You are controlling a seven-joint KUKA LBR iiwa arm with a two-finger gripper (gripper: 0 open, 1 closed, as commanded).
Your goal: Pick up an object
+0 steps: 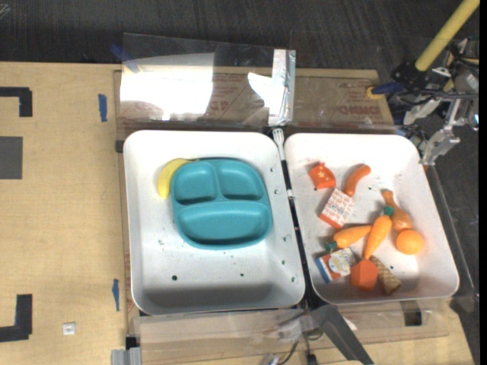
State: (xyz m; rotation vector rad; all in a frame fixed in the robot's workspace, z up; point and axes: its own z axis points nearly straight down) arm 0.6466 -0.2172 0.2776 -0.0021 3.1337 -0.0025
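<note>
- The claw (pixel 447 131) hangs past the right bin's (pixel 441 272) far right corner; whether it is released or clenched I cannot tell.
- The nearest graspable thing, an orange sausage (pixel 356 178), lies leftward and nearward of it, long axis slanting.

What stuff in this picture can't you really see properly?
- The yellow thing in the left bin: the teal tray covers most of it, so its shape is unclear.
- The small packet in the right bin: a carrot and a red block overlap it; its print is too small to read.
- The hand at the right edge: partly cut off and tangled with cables, so open or shut is unclear.
</note>
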